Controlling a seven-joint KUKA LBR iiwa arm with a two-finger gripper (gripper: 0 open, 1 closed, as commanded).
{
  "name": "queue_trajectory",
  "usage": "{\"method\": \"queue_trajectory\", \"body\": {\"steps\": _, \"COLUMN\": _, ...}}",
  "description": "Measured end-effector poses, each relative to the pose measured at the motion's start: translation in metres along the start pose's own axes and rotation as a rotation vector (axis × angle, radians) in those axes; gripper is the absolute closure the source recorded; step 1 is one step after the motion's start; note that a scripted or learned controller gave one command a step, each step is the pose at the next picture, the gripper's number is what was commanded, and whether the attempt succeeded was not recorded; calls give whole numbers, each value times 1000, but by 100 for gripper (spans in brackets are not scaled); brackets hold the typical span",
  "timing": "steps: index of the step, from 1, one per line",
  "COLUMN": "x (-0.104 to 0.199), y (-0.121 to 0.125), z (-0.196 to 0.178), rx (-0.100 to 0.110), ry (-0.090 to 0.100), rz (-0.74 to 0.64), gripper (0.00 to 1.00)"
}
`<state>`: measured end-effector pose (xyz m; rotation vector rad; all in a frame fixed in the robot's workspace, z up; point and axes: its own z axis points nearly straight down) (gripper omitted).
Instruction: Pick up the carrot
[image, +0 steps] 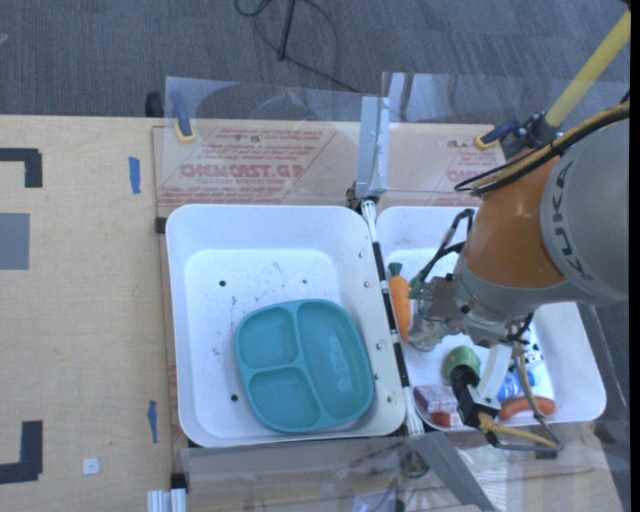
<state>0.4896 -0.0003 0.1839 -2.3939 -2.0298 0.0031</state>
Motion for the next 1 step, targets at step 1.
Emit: {"method": "queue_trajectory", "body": {"steps": 1, "x": -1, "y": 1, "z": -9, "rx": -1, "ry": 0, "rz": 4, "gripper": 100}}
